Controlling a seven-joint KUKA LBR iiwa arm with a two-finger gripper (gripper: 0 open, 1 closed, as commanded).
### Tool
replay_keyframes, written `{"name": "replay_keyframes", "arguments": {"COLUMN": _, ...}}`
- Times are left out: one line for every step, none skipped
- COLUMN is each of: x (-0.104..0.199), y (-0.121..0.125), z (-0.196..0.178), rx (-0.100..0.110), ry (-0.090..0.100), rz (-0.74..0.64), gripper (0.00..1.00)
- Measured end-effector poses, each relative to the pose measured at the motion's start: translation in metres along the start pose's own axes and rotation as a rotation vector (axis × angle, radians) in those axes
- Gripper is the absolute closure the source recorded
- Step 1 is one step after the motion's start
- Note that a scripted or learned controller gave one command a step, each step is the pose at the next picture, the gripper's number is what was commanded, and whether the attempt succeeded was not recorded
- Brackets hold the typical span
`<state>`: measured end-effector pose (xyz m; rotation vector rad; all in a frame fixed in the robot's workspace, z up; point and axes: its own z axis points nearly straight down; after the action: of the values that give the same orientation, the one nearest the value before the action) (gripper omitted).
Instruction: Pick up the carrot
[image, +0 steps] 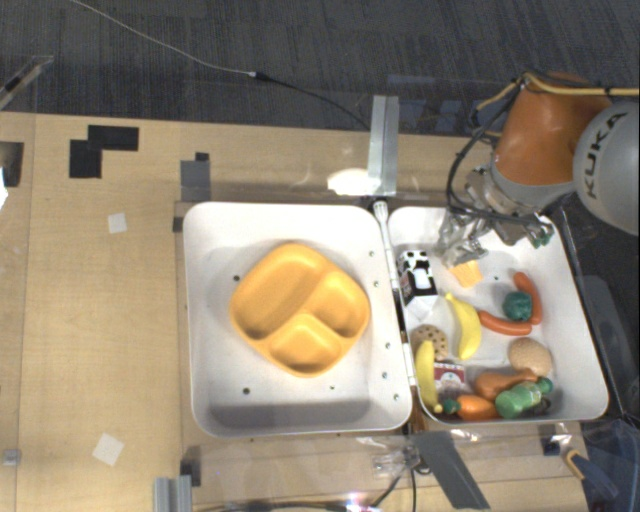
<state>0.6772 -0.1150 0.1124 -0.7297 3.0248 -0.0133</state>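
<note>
While the pincer (462, 240) hovers at twelve o'clock in the right bin (585, 330), grip unreadable, steer toward the carrot (475, 406) at six.

Arm over the right bin, yellow tray in the left bin

The claw (462, 243) hangs at the back of the right bin (580, 300), just above a small yellow wedge (466, 273). The carrot (476, 406) lies at that bin's front edge among a banana (465, 326), a sausage (505, 324) and green pieces. The left bin (210, 400) holds a divided yellow tray (298, 307); both bins sit on the wooden counter (90, 330).
</note>
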Motion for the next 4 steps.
{"name": "replay_keyframes", "arguments": {"x": 0.001, "y": 0.0, "z": 0.001, "rx": -0.001, "ry": 0.003, "rz": 0.0, "gripper": 0.0}}
{"name": "replay_keyframes", "arguments": {"x": 0.026, "y": -0.009, "z": 0.018, "rx": -0.002, "ry": 0.009, "rz": -0.191, "gripper": 0.0}}
{"name": "replay_keyframes", "arguments": {"x": 0.021, "y": -0.01, "z": 0.002, "rx": 0.005, "ry": -0.004, "rz": -0.19, "gripper": 1.0}}
{"name": "replay_keyframes", "arguments": {"x": 0.04, "y": 0.043, "z": 0.02, "rx": -0.008, "ry": 0.013, "rz": -0.265, "gripper": 1.0}}
